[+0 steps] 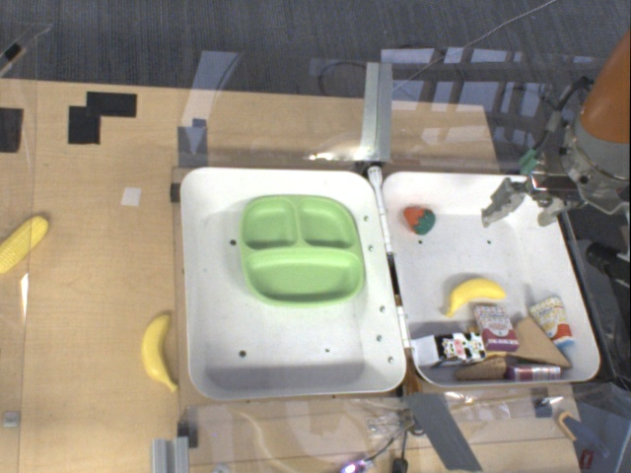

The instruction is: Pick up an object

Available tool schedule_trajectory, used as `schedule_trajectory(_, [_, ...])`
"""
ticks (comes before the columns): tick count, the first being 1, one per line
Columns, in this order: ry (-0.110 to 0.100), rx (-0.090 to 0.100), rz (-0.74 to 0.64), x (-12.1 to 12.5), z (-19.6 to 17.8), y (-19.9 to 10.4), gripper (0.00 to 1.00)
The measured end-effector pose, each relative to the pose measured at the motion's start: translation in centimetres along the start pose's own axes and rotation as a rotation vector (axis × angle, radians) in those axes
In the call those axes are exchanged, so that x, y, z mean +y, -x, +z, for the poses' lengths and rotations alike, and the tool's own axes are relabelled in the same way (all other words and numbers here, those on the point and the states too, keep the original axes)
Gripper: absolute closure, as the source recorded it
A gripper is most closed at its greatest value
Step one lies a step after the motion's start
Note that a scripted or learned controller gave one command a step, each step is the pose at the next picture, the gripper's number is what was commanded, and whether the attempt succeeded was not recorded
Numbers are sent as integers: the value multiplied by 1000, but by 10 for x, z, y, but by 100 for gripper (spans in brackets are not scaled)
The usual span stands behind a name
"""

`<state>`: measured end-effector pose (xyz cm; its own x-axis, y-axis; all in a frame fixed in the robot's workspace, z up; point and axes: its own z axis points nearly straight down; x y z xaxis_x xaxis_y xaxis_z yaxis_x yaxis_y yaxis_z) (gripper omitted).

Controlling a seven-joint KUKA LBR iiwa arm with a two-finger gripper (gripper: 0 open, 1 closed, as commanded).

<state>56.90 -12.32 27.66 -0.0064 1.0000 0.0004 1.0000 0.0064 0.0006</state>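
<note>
My gripper (525,205) hangs over the far right part of the right bin (582,294), open, with nothing between its two fingers. Left of it on the bin floor lies a small red and green toy fruit (420,219). A yellow banana (475,294) rests nearer the front, below and left of the gripper. Along the bin's front edge sit several small packages, among them a purple and white box (496,327), a black and white carton (455,347) and a brown wedge (537,345).
The left bin (212,294) holds a green divided plate (301,247). Out on the bench to the left lie a second banana (158,351) and a yellow corn cob (22,244). A metal rail (374,116) runs back from between the bins.
</note>
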Motion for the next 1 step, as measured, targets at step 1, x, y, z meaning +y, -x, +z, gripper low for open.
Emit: schedule_trajectory(1, [-2,1,-105,-23,171,5,0])
